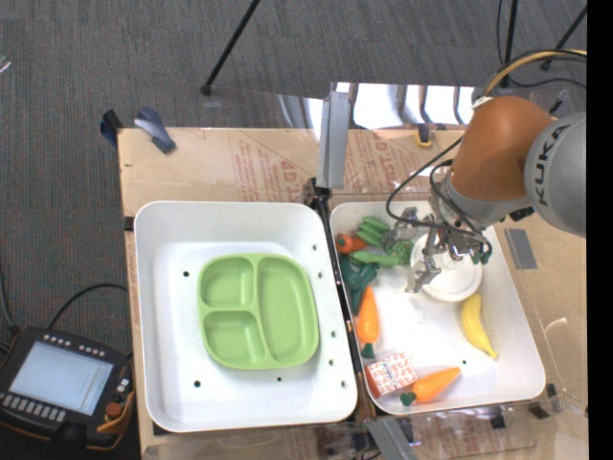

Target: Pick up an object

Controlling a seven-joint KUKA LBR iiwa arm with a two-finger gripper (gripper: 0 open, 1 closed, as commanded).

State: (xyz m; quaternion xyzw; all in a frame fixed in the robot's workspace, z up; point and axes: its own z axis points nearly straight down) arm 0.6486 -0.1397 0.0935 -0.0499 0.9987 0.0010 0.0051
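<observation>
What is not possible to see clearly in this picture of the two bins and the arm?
- Gripper, camera view: too small and tangled with cables to tell whether it is open or shut.
- White bowl: its near-left side is covered by the gripper.
- Green vegetables: overlapping, so their kinds are unclear.
- Small red-and-white carton: its print is too small to read.

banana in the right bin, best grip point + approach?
Take the banana across its mid-body, coming straight down, jaws closing across the short width. It lies flat on the bin floor, long axis running roughly up-down in view, with open space on its left side; the bin wall sits close on its right.
</observation>
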